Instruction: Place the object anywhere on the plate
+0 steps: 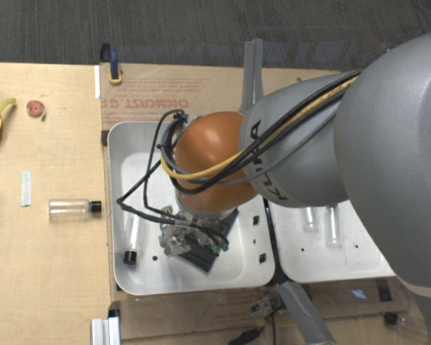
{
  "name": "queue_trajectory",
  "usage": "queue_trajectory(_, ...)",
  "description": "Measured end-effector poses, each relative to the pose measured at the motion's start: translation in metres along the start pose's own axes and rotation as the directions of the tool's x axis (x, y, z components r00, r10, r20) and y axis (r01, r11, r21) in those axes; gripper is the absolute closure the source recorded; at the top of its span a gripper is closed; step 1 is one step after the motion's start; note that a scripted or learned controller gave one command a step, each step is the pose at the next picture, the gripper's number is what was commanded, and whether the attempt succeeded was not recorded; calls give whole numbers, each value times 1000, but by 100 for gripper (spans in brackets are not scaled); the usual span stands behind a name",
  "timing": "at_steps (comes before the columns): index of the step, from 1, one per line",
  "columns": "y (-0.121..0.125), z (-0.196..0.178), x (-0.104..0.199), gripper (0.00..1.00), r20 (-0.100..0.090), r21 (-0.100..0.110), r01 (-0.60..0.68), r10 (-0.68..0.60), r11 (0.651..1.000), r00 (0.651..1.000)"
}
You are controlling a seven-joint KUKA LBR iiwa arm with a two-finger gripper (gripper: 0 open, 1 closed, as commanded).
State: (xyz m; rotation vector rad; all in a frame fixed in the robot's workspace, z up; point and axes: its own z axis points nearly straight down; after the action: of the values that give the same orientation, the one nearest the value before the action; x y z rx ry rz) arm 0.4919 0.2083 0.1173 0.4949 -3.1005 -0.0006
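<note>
Gripper (189,241) sat low in left bin (116,192); couldn't tell whether open or closed. Clear vial (131,236) lay beside it toward view's left, apart, long axis near-to-far, black cap at near end.

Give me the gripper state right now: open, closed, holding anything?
Gripper: cannot be told. It is down in the bin on the view's left, largely covered by the orange wrist.
</note>
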Motion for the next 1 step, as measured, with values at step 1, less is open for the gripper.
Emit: queue_trajectory(1, -63, -119, -6, 100, 6, 0, -349, 349, 937, 937)
